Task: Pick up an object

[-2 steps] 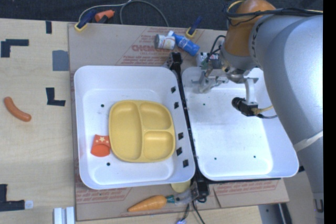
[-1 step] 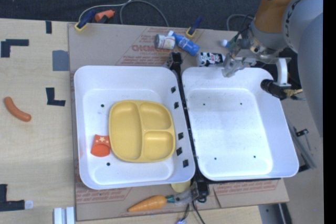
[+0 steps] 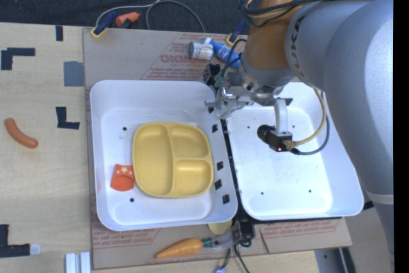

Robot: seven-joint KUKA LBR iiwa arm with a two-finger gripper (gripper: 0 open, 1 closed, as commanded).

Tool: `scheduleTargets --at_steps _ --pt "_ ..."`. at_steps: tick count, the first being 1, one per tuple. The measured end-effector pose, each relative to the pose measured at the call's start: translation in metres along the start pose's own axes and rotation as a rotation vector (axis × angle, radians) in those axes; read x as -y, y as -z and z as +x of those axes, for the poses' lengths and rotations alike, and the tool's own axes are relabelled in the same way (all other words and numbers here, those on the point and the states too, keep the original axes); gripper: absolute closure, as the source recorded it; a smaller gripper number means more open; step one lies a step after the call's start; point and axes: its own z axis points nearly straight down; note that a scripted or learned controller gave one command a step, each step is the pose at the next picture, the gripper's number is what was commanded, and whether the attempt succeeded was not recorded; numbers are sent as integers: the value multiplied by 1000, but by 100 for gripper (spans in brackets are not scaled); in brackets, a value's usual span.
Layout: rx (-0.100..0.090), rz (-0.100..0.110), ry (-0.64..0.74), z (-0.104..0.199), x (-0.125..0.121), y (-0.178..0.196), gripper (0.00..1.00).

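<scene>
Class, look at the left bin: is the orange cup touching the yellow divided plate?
Touching. In the camera view the orange cup sits right against the left edge of the yellow plate, with no white bin floor between them.

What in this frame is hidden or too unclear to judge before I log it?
- Gripper: the wrist covers its fingers in the camera view, so a grasp cannot be judged.
- Right bin: its upper right part is covered by the arm.
- Yellow object below the left bin: mostly hidden by the rim, kind unclear.
</scene>
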Motion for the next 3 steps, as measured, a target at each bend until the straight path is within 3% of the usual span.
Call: scheduleTargets --at_steps 1,2,3 --pt "8 0 -19 -53 31 0 100" --pt "11 -9 -20 -148 -17 29 100" --pt "4 1 -7 -48 4 -1 100"
